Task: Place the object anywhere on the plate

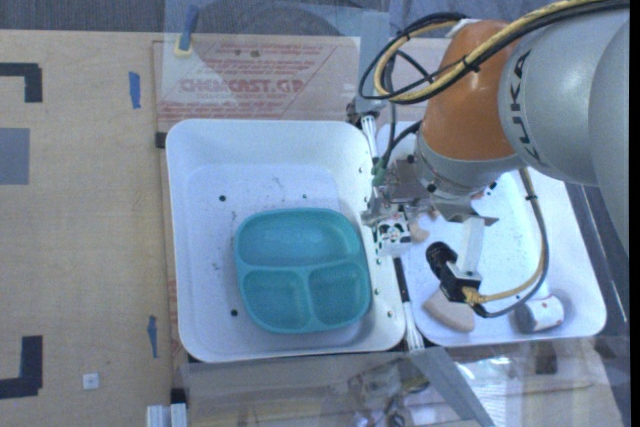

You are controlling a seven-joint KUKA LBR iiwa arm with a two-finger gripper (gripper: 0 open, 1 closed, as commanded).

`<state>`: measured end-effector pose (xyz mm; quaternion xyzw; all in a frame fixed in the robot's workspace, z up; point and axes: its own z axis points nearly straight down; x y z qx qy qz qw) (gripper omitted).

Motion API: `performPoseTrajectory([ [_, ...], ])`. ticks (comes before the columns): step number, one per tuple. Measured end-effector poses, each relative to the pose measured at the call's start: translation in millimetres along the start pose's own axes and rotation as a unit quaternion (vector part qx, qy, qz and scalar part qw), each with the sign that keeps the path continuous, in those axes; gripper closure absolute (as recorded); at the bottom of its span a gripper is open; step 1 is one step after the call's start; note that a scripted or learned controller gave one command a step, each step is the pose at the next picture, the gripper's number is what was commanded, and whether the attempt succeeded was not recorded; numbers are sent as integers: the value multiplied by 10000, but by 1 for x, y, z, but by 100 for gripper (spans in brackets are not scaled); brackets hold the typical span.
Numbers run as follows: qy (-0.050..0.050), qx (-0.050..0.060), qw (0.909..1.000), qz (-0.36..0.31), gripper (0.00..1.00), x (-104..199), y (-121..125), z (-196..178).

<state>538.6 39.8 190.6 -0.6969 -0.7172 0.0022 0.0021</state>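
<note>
You are looking down on two shallow white bins sitting side by side on the tabletop. Take the teal plate as your landmark: it is lying flat in the left bin, toward that bin's near right corner, and it is showing three compartments, one wide one on the far side and two smaller ones on the near side.

The arm is reaching in from the right of the plate, its grey body and orange band covering much of the right bin. The hand is hanging just beside the plate's right edge, over the rims where the two bins are meeting. Its fingers are hidden among brackets and cables, so you cannot tell how far it is open or whether it is holding anything.

To the right of the plate, in the right bin, a small tan wedge-shaped object is lying near the bin's near rim, partly tucked under a black and yellow cable fitting. Farther right from the plate, a small white cylinder is lying on its side close to the near right corner of that bin. Neither one is touching the plate.

Beyond the plate's far side, a clear sheet with red lettering is lying on the tabletop behind the left bin.
</note>
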Motion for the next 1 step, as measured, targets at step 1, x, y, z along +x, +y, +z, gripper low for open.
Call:
performPoseTrajectory([
  [1,0,-4,10000,5,0,-1,0,0],
])
